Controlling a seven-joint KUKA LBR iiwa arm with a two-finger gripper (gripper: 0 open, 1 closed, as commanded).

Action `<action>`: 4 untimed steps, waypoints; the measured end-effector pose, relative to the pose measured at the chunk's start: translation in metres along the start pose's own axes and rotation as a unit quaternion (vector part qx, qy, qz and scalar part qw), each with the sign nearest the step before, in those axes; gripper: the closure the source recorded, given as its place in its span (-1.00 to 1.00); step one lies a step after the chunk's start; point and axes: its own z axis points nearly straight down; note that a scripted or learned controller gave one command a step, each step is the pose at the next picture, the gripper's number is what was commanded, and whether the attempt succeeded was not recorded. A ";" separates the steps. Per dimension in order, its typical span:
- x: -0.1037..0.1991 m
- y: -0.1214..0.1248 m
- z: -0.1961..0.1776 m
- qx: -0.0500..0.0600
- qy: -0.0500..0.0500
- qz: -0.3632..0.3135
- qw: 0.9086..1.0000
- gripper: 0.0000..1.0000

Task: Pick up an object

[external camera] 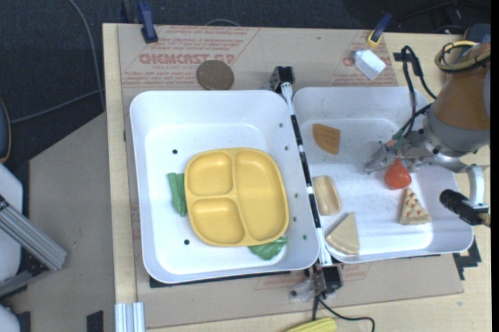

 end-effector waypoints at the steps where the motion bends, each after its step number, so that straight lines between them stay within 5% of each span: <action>1: 0.000 0.001 -0.011 -0.002 0.000 0.000 1.000 1.00; 2: -0.021 0.056 -0.001 -0.001 -0.001 -0.001 1.000 1.00; 3: -0.018 0.056 -0.001 0.000 0.002 -0.002 1.000 -1.00; 4: 0.046 0.097 -0.001 -0.002 0.000 -0.001 1.000 -1.00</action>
